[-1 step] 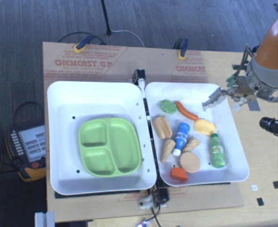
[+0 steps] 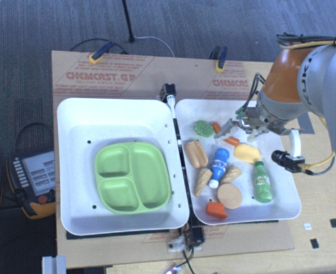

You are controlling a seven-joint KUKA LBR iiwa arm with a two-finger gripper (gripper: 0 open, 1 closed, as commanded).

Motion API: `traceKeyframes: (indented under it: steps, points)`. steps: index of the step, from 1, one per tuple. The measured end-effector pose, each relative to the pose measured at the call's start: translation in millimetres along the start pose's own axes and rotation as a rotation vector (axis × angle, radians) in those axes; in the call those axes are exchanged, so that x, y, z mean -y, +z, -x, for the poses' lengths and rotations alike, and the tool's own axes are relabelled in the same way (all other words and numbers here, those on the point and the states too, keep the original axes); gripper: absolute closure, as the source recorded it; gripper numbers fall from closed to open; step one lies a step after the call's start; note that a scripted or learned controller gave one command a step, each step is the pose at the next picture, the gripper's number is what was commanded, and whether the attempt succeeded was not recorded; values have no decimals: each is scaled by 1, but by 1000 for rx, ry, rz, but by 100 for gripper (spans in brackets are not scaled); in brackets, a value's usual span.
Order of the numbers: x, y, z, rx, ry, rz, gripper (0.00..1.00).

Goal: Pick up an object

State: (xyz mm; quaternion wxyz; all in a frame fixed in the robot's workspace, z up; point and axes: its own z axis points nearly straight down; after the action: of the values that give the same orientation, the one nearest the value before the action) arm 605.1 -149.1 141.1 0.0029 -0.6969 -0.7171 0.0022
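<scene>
The gripper [image 2: 245, 125] is poised low over the right bin's [image 2: 282, 207] upper part, fingers spread and nothing between them, presumably to straddle the small orange piece [image 2: 231, 140] lying just beside the yellow item [image 2: 247, 152].

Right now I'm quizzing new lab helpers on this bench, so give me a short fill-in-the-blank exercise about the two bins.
1. The divided plate in the left bin is coloured ____.
2. That plate has ____ compartments.
3. The bottle with the blue cap lies in the ____ bin.
4. The green bottle lies near that bin's ____ edge.

Missing words: green; three; right; right
</scene>
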Motion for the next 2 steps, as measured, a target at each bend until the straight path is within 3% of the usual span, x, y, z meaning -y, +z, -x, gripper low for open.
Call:
traceKeyframes:
  steps: [1, 2]
  points:
    - [-20, 53, -20, 6, -258, 11, 0]
    - [31, 52, -33, 18, -83, 23, 0]
